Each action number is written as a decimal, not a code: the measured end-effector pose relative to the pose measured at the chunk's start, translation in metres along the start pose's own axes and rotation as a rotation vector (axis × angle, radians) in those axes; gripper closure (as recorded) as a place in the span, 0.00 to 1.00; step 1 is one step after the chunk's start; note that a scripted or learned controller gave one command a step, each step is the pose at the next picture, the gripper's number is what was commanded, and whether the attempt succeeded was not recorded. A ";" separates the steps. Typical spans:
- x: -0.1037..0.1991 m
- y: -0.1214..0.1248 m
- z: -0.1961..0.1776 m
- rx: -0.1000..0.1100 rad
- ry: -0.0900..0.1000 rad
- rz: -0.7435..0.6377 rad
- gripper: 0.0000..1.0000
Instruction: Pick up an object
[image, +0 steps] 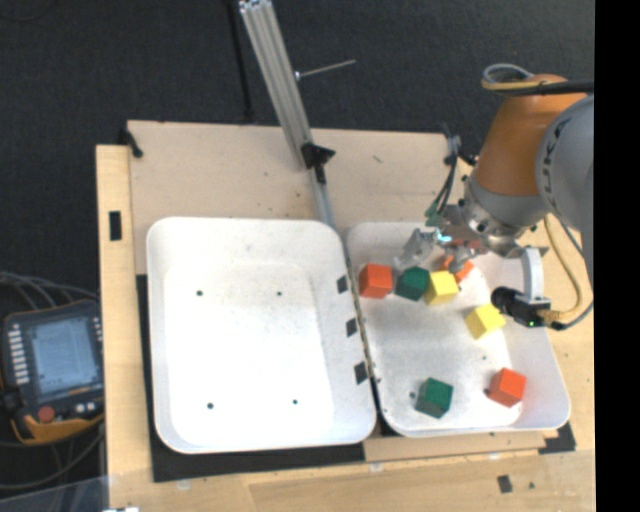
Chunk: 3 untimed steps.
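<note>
Several small blocks lie in the right bin (400, 340). An orange block (376, 281), a green block (412, 284) and a yellow block (443, 286) sit in a row near its back. A second yellow block (485, 321) lies to the right, with another green block (434, 397) and an orange-red block (506, 386) near the front. My gripper (432, 250) hangs over the back of the right bin, just above the green and yellow blocks of the row. Nothing shows between its fingers.
The left bin (250, 330) stands beside the right one, with small black clips (352, 325) along the shared edge. A slanted metal rod (285, 90) rises from behind the bins. A handheld control pendant (55, 365) lies off the bench at the left.
</note>
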<state>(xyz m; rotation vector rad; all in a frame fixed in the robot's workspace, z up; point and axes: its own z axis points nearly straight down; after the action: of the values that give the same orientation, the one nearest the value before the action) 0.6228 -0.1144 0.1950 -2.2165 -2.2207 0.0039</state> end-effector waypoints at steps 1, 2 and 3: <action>0.000 0.001 -0.003 -0.005 0.000 0.000 0.00; -0.001 0.004 0.059 -0.001 -0.003 0.003 0.00; -0.004 0.011 0.070 -0.029 -0.007 0.002 0.00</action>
<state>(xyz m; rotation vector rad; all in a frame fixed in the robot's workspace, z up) 0.6333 -0.1179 0.1246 -2.2372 -2.2362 -0.0204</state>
